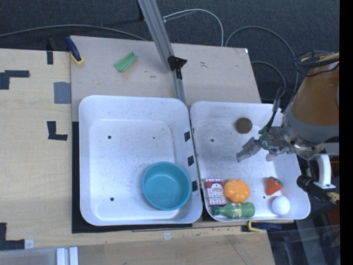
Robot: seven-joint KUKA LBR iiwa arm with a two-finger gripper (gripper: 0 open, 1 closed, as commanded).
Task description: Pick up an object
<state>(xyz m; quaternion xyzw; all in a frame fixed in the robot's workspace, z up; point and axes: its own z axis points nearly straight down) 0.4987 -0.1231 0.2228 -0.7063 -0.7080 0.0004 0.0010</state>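
The right bin (220,115) holds a brown round object (243,125) near its back. Along its front lie a red packet (214,191), an orange fruit (236,190), a green bottle (234,210), a red strawberry-like piece (273,186) and a white egg (281,205). My gripper (258,153) hangs over the middle right of this bin, just in front of the brown object and behind the strawberry. Its two grey fingers are spread open with nothing between them.
A blue bowl (165,185) sits at the front right of the left bin (110,120). A grey pole (160,32) slants over the bench behind the bins. A green block (126,62) lies on the bench at the back left.
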